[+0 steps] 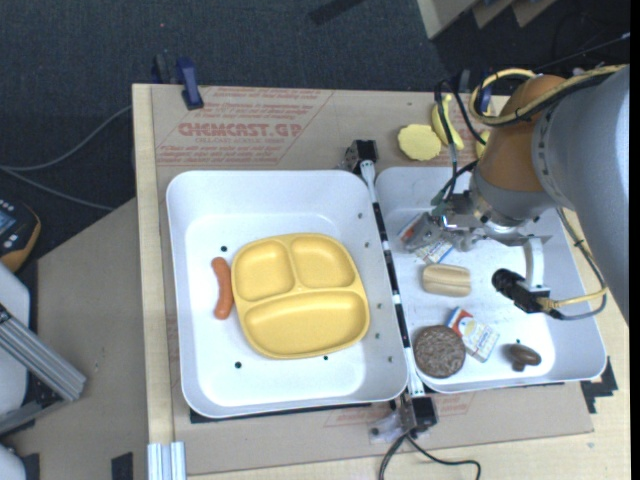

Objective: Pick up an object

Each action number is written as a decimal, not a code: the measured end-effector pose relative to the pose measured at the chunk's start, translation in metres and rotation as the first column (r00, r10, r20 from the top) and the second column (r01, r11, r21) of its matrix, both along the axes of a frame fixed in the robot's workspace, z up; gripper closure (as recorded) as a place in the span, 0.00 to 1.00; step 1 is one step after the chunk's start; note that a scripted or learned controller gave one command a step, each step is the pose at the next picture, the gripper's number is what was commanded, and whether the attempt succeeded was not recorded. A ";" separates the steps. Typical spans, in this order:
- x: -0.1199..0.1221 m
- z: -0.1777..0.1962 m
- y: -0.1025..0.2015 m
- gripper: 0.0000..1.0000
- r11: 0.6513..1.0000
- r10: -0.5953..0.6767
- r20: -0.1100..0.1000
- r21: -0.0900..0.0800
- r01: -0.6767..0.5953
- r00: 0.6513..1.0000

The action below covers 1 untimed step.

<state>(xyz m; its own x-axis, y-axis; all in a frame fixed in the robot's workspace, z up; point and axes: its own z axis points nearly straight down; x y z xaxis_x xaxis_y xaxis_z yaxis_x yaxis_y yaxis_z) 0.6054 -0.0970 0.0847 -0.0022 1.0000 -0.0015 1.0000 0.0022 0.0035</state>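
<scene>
A pale tan, bread-like roll (446,280) is lying on its side near the middle of the right bin (570,353), smooth and oblong. The gripper (437,230) is hovering just above it at 12 o'clock, w/ the grey-and-orange arm (560,138) reaching in from 3 o'clock; can't tell how far the tips are parted or if they're gripping anything. At the roll's 6 o'clock: a brown round patty (439,351), w/ a small red-blue packet (470,334) beside it. A dark brown lump (522,356) is sitting at 4 o'clock. The left bin (190,268) is carrying a yellow divided tray (298,294) and an orange sausage (222,288) at the tray's 9 o'clock.
</scene>
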 end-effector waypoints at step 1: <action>-0.020 0.000 -0.023 0.00 1.000 -0.005 -0.006 0.002 0.005 1.000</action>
<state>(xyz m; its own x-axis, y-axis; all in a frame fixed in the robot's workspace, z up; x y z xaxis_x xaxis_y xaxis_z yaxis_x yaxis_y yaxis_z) 0.5851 -0.1199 0.0847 0.0025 1.0000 0.0000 1.0000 -0.0025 -0.0028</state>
